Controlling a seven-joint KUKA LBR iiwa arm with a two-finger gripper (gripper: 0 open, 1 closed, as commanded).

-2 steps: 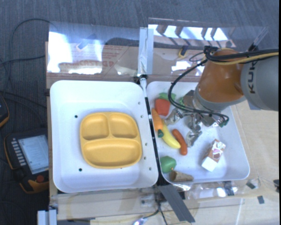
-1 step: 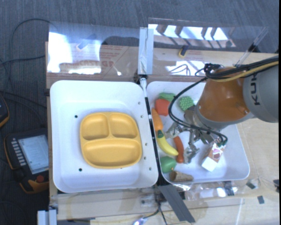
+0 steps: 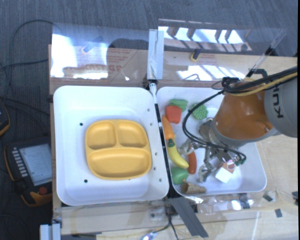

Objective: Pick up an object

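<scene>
Brown cone-shaped toy (image 3: 192,188), right bin (image 3: 250,186) front edge.
Claw (image 3: 210,168) low over toy food; finger spread unreadable. Red piece (image 3: 191,162) just left of claw, long axis running front-to-back; white-red block (image 3: 225,173) just right.

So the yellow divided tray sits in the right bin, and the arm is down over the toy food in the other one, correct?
Not quite. The camera view shows the yellow divided tray in the left bin, not the right. The arm is down over the toy food in the right bin, near the banana.
</scene>
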